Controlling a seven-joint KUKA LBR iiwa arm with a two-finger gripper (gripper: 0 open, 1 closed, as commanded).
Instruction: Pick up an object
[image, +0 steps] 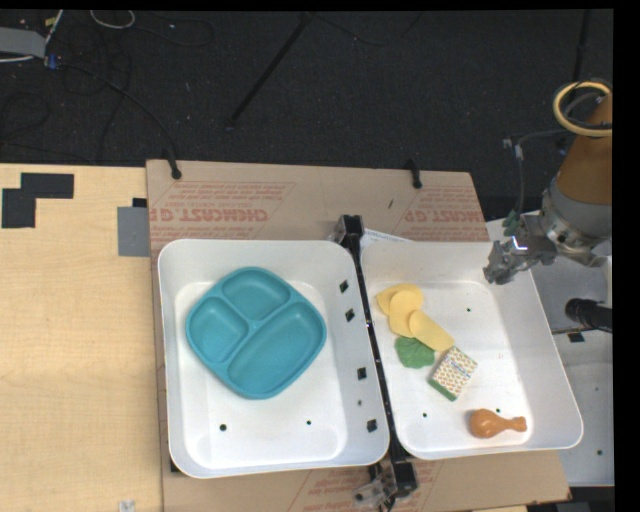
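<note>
The right bin (520, 330) holds yellow flat pieces (408, 310), a green piece (412, 352), a small patterned box (453, 373) and an orange drumstick-shaped toy (494, 423). My gripper (503, 268) hangs at the bin's upper right corner, above the rim and well away from all of these objects. Nothing shows between its fingers.
The left bin (180, 300) contains a teal divided plate (257, 331). A black divider (365, 340) runs between the two bins. Cardboard (300, 200) lies under the bins, with a wooden bench top (70, 350) to the left.
</note>
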